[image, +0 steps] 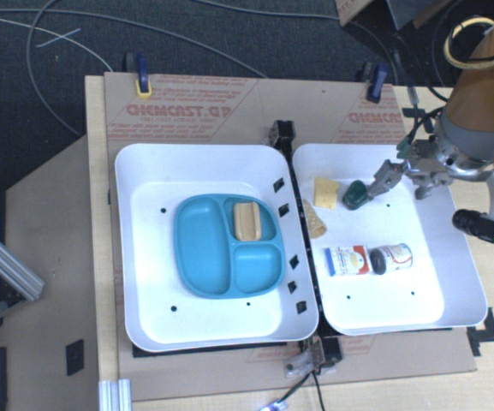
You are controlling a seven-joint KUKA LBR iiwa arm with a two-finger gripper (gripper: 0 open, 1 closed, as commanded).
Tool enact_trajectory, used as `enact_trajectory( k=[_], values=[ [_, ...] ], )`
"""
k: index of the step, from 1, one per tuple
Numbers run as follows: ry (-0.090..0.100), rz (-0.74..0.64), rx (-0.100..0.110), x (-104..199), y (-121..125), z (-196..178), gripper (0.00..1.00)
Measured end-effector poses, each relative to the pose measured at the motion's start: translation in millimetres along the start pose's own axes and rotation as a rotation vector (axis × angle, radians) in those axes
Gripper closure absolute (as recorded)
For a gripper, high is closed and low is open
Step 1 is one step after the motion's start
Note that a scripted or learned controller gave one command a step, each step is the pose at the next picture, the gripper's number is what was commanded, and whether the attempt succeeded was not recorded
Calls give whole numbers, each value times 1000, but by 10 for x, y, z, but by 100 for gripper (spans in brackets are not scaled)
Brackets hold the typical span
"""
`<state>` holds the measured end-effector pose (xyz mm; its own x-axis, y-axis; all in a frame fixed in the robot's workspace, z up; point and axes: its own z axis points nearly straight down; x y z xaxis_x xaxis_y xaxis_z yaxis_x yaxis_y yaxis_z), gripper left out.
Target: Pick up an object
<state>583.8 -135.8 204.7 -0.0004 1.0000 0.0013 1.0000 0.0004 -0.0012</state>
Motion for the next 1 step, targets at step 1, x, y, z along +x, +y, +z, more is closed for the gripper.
enact_trajectory(
  k=[1],
  values=[
    [1,0,6,64,10,618,0]
  ],
)
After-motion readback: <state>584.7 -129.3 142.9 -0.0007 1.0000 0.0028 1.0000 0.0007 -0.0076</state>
